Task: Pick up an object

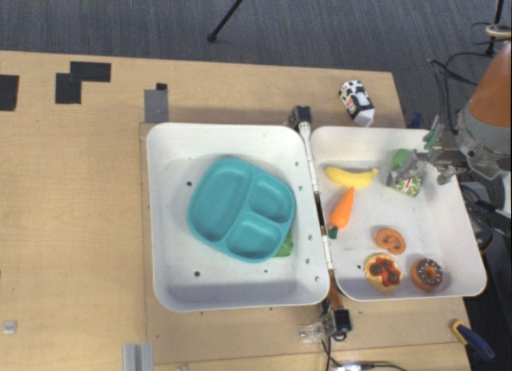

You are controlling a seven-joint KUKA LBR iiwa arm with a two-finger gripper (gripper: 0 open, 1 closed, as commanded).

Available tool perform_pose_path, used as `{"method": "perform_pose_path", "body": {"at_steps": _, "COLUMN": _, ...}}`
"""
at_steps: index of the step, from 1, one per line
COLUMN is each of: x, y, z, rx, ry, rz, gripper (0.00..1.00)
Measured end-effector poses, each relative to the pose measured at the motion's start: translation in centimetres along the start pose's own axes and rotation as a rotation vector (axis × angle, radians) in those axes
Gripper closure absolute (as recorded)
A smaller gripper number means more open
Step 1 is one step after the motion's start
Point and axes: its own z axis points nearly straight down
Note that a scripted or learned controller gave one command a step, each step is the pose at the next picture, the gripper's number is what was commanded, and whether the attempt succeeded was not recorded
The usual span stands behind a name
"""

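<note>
Gripper hanging over right bin, just right of banana; jaws closing on green-white pkg. Carrot lying just below banana; 3 pastries further below.

On the wooden surface sit two shallow white bins. The left bin holds a teal divided plate with something green just under its near edge. The right bin holds a banana, a carrot, a green-and-white packet, and three small round pastries near the front. The claw hangs just beside the packet. A black-and-white carton lies behind the bins.
</note>
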Motion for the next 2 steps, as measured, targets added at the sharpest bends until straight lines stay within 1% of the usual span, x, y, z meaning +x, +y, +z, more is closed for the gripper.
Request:
{"method": "perform_pose_path", "body": {"at_steps": 1, "x": 7.2, "y": -1.8, "z": 11.7, "rx": -0.005, "ry": -0.001, "rz": 0.196, "gripper": 0.00}}
{"method": "perform_pose_path", "body": {"at_steps": 2, "x": 3.9, "y": -8.1, "z": 11.7, "rx": -0.008, "ry": -0.001, "rz": 0.329, "gripper": 0.00}}
